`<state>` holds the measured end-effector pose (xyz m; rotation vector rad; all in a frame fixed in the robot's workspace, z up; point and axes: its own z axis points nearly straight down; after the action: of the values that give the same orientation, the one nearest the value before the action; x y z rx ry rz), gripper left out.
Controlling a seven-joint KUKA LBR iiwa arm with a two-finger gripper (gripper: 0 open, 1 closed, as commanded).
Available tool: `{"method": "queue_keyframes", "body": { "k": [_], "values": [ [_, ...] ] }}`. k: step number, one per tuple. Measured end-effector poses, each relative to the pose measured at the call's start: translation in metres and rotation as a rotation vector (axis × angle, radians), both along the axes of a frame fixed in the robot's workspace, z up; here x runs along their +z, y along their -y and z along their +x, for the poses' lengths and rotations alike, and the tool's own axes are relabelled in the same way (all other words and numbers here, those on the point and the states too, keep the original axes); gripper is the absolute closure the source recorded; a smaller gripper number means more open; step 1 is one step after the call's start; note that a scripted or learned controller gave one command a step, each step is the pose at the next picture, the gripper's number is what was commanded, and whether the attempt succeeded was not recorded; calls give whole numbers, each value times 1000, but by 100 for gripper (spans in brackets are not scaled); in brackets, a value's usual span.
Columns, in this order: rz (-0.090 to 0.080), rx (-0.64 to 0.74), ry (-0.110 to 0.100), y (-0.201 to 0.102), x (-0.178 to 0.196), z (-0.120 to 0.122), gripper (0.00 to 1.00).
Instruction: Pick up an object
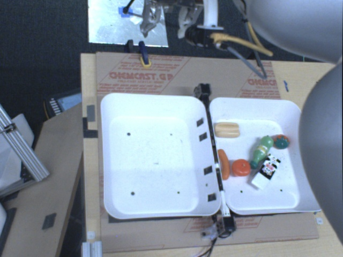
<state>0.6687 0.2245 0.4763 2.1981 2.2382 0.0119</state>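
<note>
A: Brown cardboard point(161, 74) under both bins, dark floor behind. The left bin point(110, 159) sat bare white.

B: And the right bin point(289, 197)?

A: Bun point(226, 129), orange sausage point(223, 164) upright along the divider, red cap point(241, 167), green bottle point(261, 150) tilted. The gripper point(161, 17) hung above the bench's far edge, its grip beyond telling.

Dark floor point(43, 36), cardboard-topped bench point(177, 74), shiny metal sheet point(110, 12)
</note>
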Motion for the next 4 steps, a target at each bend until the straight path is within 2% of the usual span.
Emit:
{"method": "queue_keyframes", "body": {
  "k": [1,2,3,4],
  "values": [
    [0,3,3,-1,11,0,100],
    [0,4,2,-1,11,0,0],
    [1,8,5,-1,23,0,100],
    [1,8,5,-1,23,0,0]
  ]
}}
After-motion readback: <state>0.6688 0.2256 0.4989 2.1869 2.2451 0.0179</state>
